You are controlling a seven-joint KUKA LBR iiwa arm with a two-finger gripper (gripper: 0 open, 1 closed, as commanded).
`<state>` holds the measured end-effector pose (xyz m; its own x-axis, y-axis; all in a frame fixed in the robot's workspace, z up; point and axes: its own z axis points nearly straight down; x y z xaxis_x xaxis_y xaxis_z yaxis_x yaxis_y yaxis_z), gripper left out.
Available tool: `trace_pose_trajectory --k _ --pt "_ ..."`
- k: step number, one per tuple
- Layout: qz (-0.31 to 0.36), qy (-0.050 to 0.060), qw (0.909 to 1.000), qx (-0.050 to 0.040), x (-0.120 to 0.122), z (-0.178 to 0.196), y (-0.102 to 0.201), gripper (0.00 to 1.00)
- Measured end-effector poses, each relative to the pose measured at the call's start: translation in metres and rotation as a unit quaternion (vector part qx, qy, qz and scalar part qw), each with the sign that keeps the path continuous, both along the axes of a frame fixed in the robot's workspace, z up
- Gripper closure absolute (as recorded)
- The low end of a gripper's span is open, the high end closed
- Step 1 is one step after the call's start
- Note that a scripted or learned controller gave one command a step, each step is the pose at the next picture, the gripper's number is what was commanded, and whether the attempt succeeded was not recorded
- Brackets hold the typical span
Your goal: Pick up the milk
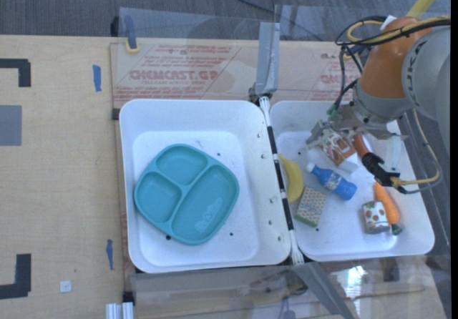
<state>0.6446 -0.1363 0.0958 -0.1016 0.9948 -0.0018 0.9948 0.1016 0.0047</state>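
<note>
Two shallow white bins sit side by side on the counter [57, 167]. The left bin [193, 114] holds a teal divided plate [187, 193], lying flat with its three compartments facing up, toward the middle of the bin floor.

The right bin [422, 235] holds a scatter of small things. A yellow banana [292, 177] lies along its left wall. Just right of the banana lies a small blue bottle [333, 181] with a white cap, on its side, cap pointing to the upper left. Below the bottle is a speckled green-edged sponge [310, 207], tilted. Near the right side lies an orange carrot [387, 204], and touching its lower end is a small can [373, 217] with a spotted label. The milk [337, 147], a small carton with brown and white printing, stands in the upper part of this bin, above the blue bottle and close beside a small red thing [361, 145].

The grey arm [429, 74] with its orange band [388, 60] reaches in from the right, bent down over the upper part of the right bin. The tool [335, 128] hangs right above the milk, at or against its top; whether it is apart or closed on the carton cannot be told from here. Black cables loop around the wrist.
</note>
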Motion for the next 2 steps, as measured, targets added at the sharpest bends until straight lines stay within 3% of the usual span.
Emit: trace_pose_trajectory --k 1,2 --pt "-0.002 -0.003 1.0 -0.0008 0.001 0.011 -0.003 1.0" --pt "0.018 0.001 0.9998 0.0001 0.023 0.091 0.049 1.0"
